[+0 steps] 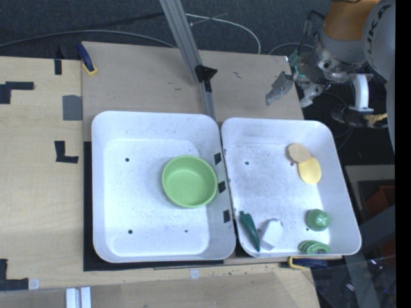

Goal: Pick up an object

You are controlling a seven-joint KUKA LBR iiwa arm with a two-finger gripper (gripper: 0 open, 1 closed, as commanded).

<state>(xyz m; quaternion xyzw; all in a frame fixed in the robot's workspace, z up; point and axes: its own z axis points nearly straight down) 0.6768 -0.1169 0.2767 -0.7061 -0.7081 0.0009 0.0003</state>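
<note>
Nearest the camera, along the front wall of the right bin [334, 172], we see a dark green wedge-shaped piece [248, 230], a small white block [271, 232], a striped green piece [314, 247] in the front corner, and a round green ball-like item [317, 219] just behind it.

We use the right bin as our landmark. Beyond its back edge, over bare bench and outside the bin, we see the gripper [290, 88] hanging from the grey arm with its orange band. A grey fingertip points toward the bin; whether the tool is spread or pressed together we cannot tell. Nothing visible sits in it.

Moving outward, a tan disc [298, 152] and a yellow disc [310, 171], touching each other, lie inside the bin nearest the gripper. Left of the right bin sits the left bin [109, 172], holding a green bowl [189, 181].

We judge the pick has not begun: this is the approach step. Next, the arm likely must travel over the bin, settle above one item, and descend.
</note>
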